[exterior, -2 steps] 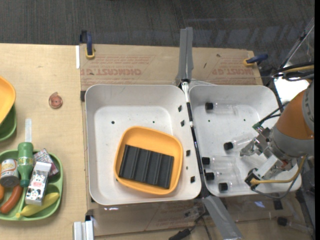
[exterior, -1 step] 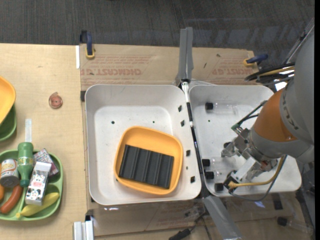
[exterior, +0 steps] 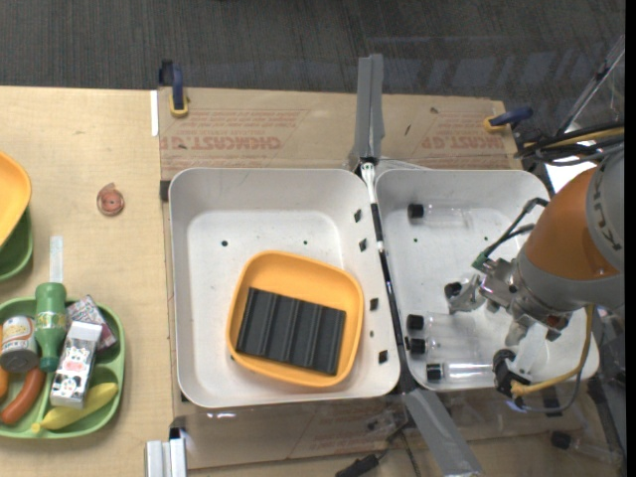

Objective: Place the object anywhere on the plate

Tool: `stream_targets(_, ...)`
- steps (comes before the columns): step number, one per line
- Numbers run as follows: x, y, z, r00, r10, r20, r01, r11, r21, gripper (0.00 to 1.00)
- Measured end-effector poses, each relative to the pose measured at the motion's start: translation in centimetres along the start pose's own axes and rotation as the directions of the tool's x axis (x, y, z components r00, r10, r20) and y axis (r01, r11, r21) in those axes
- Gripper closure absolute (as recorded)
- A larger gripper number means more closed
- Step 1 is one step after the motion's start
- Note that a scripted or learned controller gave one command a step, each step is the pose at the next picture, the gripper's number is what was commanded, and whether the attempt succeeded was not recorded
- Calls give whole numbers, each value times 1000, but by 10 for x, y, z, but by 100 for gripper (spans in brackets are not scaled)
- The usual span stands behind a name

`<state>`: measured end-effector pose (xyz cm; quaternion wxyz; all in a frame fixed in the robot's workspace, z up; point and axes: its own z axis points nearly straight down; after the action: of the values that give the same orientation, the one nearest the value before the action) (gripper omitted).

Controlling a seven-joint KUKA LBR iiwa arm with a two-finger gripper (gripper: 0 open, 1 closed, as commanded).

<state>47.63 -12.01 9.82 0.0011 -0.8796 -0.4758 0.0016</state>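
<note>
the task's thing looks to be the black ribbed block (exterior: 293,331), a flat rectangle with raised bars along its top, and it already lies on the yellow plate (exterior: 298,261) in the left bin (exterior: 184,266), tilted a little against the plate's edges and well within its rim. by its look it is stiff and light, probably plastic or rubber, not fragile; the grooves should give a fair purchase, and the best hold would be across its short side, near the middle so it does not tip. the plate's raised lip crowds its lower edge, so a straight-down approach seems safer than a slanted one

the gripper (exterior: 465,296) sits low in the right bin (exterior: 447,182), well apart from the block, with the divider between the bins in the way; whether it is spread or pressed together i cannot tell, and nothing is seen held in it. several small black pieces (exterior: 417,321) lie near it. on the bench to the left stands a green tray of toy food (exterior: 99,410), well clear of both bins
</note>
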Motion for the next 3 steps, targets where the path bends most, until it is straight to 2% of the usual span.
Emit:
stream_targets(1, 3, -2, 7, 995, 98, -1, -98, 995, 1, 0)
stream_targets(2, 22, -14, 8, 986, 164, -1, -164, 986, 1, 0)
stream_targets(3, 0, 0, 8, 969, 248, 0, -248, 969, 1, 0)
